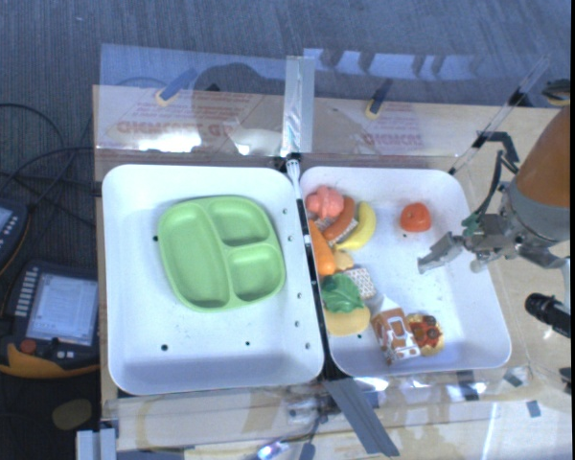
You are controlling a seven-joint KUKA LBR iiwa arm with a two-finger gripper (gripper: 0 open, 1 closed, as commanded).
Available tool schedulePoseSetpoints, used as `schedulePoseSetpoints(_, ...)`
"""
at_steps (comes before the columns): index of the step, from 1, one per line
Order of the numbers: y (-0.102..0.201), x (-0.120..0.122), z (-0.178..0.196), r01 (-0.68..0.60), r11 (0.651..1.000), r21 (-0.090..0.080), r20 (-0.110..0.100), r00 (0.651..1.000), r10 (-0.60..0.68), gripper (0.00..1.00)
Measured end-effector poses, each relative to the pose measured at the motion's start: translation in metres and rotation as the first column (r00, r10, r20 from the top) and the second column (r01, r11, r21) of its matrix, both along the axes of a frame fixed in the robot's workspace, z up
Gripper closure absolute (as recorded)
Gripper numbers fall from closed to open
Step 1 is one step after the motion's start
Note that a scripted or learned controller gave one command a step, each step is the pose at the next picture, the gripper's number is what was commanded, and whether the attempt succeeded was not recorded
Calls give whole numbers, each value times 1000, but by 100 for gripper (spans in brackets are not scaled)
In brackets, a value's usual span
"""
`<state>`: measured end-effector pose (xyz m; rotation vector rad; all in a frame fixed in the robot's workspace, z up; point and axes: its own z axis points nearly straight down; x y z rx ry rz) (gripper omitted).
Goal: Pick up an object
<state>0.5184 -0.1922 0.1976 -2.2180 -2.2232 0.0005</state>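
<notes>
Two white bins: the left bin (125, 353) has a green plate (220, 250). At middle right, the gripper (457, 254) hangs with jaws spread wide, gripping nothing, near an orange toy (415, 218).

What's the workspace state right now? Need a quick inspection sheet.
Surface: two white bins side by side, left bin and right bin, on a bench.
Job's things: toy food piled along the right bin's left wall, including a banana, a carrot, a green leafy piece and a small printed carton; a red-orange piece lies apart.
Clutter: green divided plate in the left bin.
Grippers: gripper over the right bin's right side, nothing between its fingers.
Cables: black cables on the floor at left.
Surroundings: grey carpet; two handheld screen devices at left.
</notes>
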Motion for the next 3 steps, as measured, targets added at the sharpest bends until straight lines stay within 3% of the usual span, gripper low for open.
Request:
schedulePoseSetpoints(1, 59, -25, -108, 81, 997, -3, 12, 997, -81, 0)
schedulePoseSetpoints(2, 82, 33, -107, 27, 1000, -5, 13, 1000, -27, 0)
schedulePoseSetpoints(3, 95, 108, -108, 251, 968, -3, 10, 968, -251, 0)
